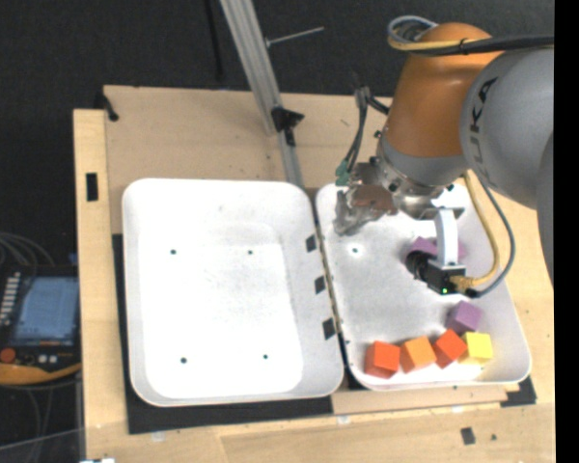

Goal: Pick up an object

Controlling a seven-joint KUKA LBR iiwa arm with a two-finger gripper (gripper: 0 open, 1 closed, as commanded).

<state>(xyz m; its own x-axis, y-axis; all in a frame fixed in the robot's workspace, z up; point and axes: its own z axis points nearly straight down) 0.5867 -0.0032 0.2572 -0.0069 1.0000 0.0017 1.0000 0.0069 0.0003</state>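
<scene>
- Wooden table [222, 128] is carrying two white bins.
- End effector [350, 210] is hovering over right bin's [386, 268] far-left corner; grip state unclear.
- Coloured blocks [425, 352] are sitting along its near edge.

Robotics laboratory test cell. Evidence: a plywood bench [222, 133] on dark carpeted flooring, bearing two shallow white bins [222, 287] mounted side by side; an industrial grey arm with an orange band [444, 75] and exposed cabling; an aluminium strut [256, 66] rising from the bench; a handheld control pendant with lit screen [34, 321], cables trailing, on the floor at left.
</scene>
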